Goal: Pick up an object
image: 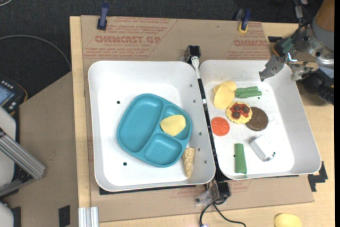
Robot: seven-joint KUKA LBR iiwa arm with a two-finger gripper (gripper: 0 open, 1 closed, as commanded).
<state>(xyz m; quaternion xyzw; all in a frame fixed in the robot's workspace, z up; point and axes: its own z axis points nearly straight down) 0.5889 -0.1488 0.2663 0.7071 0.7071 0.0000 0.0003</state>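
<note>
While the claw (267, 72) hangs at the right bin's (303, 130) far edge, grasping nothing I can see, whether released or clenched I cannot tell; pickup not yet begun. Candidates in that bin: yellow piece (224, 94), green bean (247, 92), red disc (220, 126), brown cookie (258, 119), all lying loose, small.

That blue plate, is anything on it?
Yes. The blue plate holds one pale yellow piece in its right compartment.
</note>
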